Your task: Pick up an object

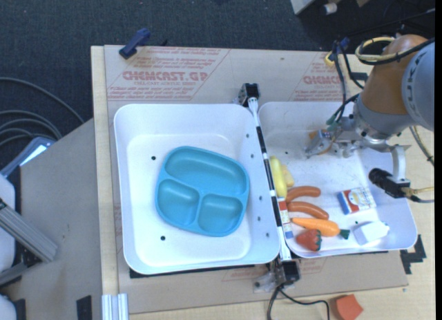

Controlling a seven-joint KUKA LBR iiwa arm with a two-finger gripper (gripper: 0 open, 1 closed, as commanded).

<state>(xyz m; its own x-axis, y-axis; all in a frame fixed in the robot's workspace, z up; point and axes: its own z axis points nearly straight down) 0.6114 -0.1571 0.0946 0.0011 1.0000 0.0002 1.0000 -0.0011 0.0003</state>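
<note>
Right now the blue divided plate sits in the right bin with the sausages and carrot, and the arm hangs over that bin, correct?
Not quite. The camera view shows the blue divided plate alone in the left bin. The sausages and carrot lie in the right bin, and the arm does hang over that bin.

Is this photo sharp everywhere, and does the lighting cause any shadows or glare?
Camera view: even, soft light, little glare on the white bins; the blue plate looks crisp; the gripper looks slightly soft, throwing a faint shadow; the dark floor lacks detail.

blue clamp (134, 43) on cardboard (179, 77) — orange block (347, 306) below.
</note>
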